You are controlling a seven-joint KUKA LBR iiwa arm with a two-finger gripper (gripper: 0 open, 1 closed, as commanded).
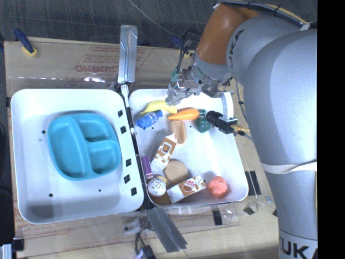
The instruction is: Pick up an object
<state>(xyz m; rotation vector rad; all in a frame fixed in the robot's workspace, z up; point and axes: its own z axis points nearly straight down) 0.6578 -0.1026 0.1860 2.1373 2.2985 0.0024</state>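
Grey and orange, the arm reaches from the right over the right-hand bin [237, 169], its gripper [175, 95] hanging low at the bin's far edge, just above the yellow banana [156, 107] and beside the orange carrot [184, 114]. Whether the jaws stand apart or together cannot be told at this angle, and nothing is seen between them. The step in hand appears to be the approach before a grasp: no object is lifted. The nearest candidates, banana and carrot, lie touching or nearly so, with a blue piece [146, 120] close by; the next move likely calls for a descent centred on one item so the neighbours are not nudged. The left-hand bin [27, 161] bears a blue divided tray [85, 145]. Legible writing: "KU" on the arm's base, lower right; faint red print on the cardboard behind the bins is unreadable.
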